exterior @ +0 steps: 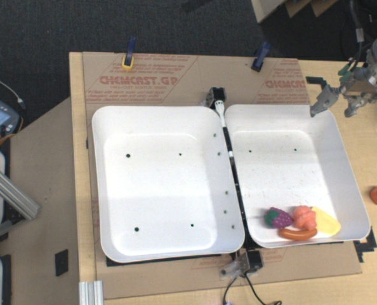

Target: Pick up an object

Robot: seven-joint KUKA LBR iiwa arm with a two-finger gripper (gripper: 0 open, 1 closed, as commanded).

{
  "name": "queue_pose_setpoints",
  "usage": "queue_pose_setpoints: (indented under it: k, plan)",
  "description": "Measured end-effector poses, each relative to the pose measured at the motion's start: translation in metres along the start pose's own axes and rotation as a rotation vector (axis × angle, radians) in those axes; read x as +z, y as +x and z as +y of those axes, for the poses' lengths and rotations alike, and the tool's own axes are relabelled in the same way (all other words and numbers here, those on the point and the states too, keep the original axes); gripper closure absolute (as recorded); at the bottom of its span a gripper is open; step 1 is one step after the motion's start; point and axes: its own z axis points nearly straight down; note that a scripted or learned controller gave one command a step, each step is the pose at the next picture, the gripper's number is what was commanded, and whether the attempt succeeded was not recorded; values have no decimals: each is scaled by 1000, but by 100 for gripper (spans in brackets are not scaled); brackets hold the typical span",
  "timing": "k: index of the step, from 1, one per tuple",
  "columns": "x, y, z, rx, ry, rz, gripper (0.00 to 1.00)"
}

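Two white bins point(160, 122) are sitting on tan cardboard point(188, 75) printed with red lettering. In the right bin's near corner are lying purple grapes point(279, 218), an orange-red piece point(304, 216), a yellow piece point(328, 223) and a red-orange sausage shape point(297, 234).

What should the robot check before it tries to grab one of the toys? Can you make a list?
1. Toys to pick from: ok. Purple grapes, an orange-red toy, a yellow piece and a sausage lie in the right bin.
2. Toys apart enough for a clean grab: not ok, they are bunched in the near corner.
3. End effector above a toy: not ok, it is at the bin's far right corner.
4. End effector holding nothing: ok, nothing between its fingers.
5. Fingers open: ok, they look spread.
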Motion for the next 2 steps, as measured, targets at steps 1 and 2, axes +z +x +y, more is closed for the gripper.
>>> queue_pose_setpoints:
  k: [1,2]
  plan:
    - [-39,19,-46,0,2,2,0]
    - [-56,-24,-80,2,1,1,0]
